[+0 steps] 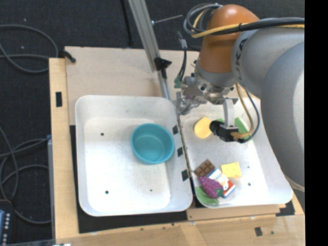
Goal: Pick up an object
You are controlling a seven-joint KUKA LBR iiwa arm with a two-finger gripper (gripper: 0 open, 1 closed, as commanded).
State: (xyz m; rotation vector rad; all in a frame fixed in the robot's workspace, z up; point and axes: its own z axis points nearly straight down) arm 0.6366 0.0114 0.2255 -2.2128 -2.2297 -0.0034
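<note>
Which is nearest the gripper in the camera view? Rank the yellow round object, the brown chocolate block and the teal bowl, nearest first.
From the gripper:
1. Yellow round object, right bin, just below it.
2. Teal bowl, left bin, centre.
3. Brown chocolate block, right bin, front pile.

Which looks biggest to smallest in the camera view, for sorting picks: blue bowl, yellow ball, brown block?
1. blue bowl, clearly largest.
2. yellow ball.
3. brown block, only slightly smaller than the ball, so that order is unsure.

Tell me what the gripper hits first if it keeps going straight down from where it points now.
The gripper hangs over the inner rim of the right bin, near the divide between the bins. Straight down it would likely meet that rim or the bare floor beside it, left of the yellow object. Depth is unclear.
</note>
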